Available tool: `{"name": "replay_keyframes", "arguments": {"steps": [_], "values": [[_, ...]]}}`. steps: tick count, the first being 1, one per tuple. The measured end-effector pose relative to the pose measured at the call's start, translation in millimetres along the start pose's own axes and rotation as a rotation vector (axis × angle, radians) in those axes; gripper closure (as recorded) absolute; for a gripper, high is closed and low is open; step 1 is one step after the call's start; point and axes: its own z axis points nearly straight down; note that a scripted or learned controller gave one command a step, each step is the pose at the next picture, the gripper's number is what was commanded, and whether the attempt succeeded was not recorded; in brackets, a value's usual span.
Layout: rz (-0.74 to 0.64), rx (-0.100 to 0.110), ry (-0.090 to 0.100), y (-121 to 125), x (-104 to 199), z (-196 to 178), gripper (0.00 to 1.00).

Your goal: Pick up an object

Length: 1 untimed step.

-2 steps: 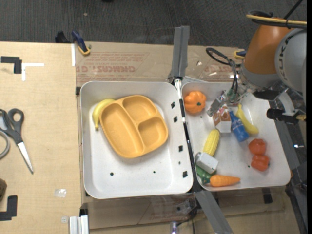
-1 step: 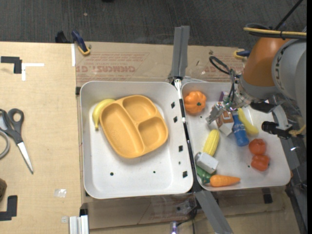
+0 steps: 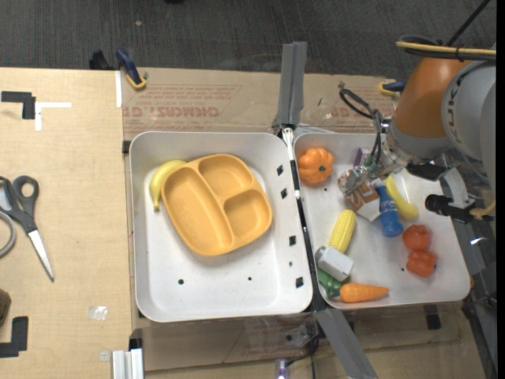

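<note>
My gripper [image 3: 357, 182] hangs low in the right bin [image 3: 450, 290], near its back middle. It is just above a small brown item [image 3: 365, 200] and right beside a blue bottle [image 3: 390, 216] and a yellow piece [image 3: 402, 198]. An orange pumpkin [image 3: 316, 165] lies to its left. A corn cob [image 3: 342, 230] lies just in front of it. Nearer the front are a white block [image 3: 334, 263], a carrot [image 3: 363, 293], and two red pieces [image 3: 417, 237] [image 3: 420, 264].
The left bin [image 3: 158, 290] holds a yellow divided plate [image 3: 217, 202] with a banana [image 3: 160, 181] tucked at its left edge. Scissors [image 3: 28, 219] lie on the bench at far left. The grey arm with its orange band [image 3: 426, 93] comes in over the right bin's back corner.
</note>
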Motion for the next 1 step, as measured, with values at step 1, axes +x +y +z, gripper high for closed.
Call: {"name": "replay_keyframes", "arguments": {"steps": [1], "values": [[0.150, 0.005, 0.001, 31.0, 39.8, -126.3, 1.00]]}}
